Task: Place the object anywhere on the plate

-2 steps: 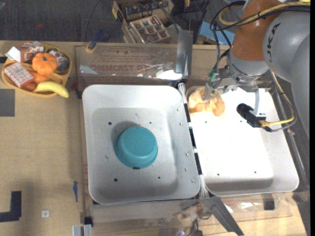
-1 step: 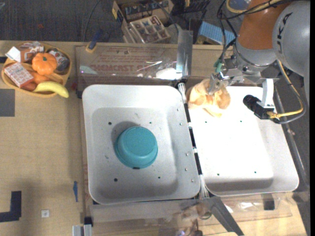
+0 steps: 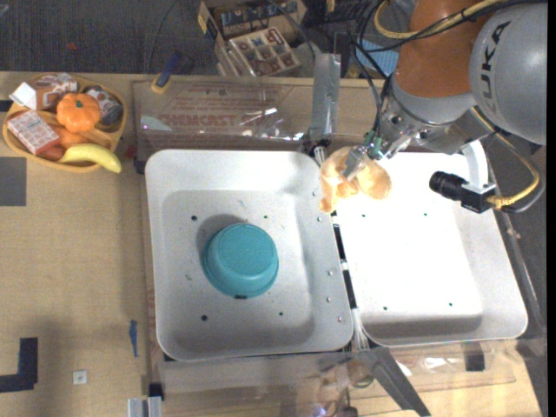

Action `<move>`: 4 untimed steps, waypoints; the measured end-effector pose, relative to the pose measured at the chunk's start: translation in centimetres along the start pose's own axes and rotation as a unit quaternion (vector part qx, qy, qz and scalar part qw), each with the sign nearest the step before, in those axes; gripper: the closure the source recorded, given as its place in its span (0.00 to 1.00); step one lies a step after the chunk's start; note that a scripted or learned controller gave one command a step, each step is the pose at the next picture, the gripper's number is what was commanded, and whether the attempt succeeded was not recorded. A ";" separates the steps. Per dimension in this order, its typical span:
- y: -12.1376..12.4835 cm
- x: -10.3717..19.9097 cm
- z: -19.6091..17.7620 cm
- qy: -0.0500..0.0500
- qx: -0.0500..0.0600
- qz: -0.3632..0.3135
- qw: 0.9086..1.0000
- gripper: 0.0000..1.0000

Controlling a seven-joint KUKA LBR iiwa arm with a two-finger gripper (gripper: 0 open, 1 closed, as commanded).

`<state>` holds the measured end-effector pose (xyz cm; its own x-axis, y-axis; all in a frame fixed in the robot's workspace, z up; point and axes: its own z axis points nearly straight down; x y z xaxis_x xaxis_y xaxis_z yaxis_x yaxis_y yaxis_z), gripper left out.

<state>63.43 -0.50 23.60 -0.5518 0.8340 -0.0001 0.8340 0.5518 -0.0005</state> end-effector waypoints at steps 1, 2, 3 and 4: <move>0.6 5.0 1.1 -0.001 -0.001 -0.197 0.980 1.00; 2.0 10.1 1.8 0.000 -0.001 -0.387 0.922 1.00; 3.0 15.7 2.0 -0.001 -0.002 -0.473 0.881 1.00; 3.4 20.8 1.1 0.000 -0.001 -0.474 0.880 1.00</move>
